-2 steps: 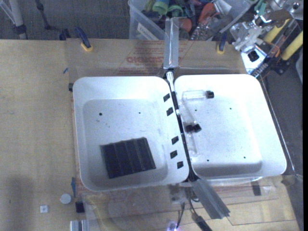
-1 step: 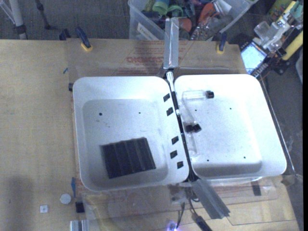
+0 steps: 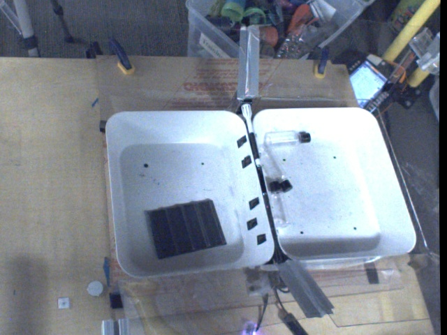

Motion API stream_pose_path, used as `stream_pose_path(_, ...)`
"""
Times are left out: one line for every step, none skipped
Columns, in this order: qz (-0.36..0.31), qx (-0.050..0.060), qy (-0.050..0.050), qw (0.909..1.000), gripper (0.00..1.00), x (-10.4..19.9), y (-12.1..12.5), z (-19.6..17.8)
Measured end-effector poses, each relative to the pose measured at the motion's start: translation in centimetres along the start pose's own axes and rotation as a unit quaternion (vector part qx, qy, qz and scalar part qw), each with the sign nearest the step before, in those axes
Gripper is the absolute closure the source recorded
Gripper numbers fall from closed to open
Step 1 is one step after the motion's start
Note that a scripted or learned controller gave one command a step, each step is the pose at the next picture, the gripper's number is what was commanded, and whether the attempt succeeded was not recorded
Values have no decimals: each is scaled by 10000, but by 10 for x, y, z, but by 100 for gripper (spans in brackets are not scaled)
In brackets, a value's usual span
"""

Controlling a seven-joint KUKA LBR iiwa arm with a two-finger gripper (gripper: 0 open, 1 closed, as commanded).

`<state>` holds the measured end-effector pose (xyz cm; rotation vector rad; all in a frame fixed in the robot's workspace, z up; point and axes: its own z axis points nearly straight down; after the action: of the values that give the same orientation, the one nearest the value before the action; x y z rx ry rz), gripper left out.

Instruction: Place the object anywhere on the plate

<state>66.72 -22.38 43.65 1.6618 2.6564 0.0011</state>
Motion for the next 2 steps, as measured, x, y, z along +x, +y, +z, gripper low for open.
stream_pose_path(-1983, 9, 35, 9801, 100, 95, 46, -1)
stream_pose_path(-3812, -8, -4, 9245, 100, 8, -16, -1)
